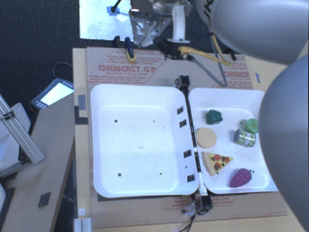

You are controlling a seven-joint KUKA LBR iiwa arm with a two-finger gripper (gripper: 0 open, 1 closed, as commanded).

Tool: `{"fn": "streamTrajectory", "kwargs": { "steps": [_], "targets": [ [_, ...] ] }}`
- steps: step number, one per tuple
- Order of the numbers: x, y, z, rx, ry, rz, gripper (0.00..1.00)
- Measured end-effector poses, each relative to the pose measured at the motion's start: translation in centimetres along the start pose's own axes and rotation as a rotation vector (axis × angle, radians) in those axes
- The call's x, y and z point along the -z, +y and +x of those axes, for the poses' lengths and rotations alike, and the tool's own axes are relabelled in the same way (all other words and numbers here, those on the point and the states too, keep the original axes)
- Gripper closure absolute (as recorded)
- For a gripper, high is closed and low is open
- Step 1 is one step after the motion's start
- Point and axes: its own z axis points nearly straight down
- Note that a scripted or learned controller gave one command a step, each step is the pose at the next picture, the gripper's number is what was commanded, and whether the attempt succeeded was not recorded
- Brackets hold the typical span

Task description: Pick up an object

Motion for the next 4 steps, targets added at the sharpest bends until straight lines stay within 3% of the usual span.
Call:
{"fn": "streamTrajectory", "kwargs": {
  "steps": [1,2,3,4],
  "targets": [
    [9.8,-6.6,-6.7,-0.003,0.005,-0.015,1.0],
    [-0.2,-4.2,0.3,0.008,0.002,0.0,1.0],
    [9.7,-4.4,0.1,0.006,0.006,-0.016,1.0],
    [-2.0,-0.5,0.0,0.0,0.0,0.001,1.0]
  ]
}}
